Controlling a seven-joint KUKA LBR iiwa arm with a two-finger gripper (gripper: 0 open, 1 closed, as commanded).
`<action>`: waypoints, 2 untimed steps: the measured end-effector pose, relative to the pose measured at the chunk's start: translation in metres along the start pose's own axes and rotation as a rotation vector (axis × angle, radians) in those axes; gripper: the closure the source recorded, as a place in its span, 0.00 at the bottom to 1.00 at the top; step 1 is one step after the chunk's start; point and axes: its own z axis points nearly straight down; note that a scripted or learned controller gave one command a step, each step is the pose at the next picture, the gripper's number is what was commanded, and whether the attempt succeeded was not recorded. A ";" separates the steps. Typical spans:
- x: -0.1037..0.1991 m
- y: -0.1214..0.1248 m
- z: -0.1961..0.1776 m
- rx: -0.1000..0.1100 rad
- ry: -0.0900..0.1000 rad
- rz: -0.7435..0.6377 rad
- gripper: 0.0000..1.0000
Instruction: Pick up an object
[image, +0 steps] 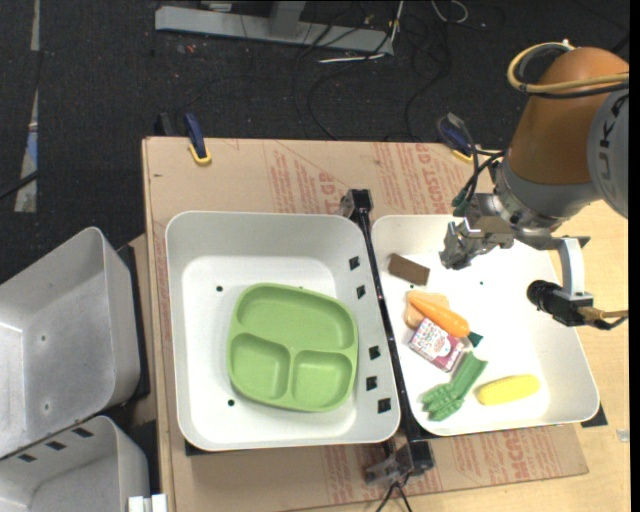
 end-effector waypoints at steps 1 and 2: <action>0.039 -0.014 0.009 0.000 -0.001 0.001 1.00; 0.087 -0.022 0.017 0.000 0.000 0.000 1.00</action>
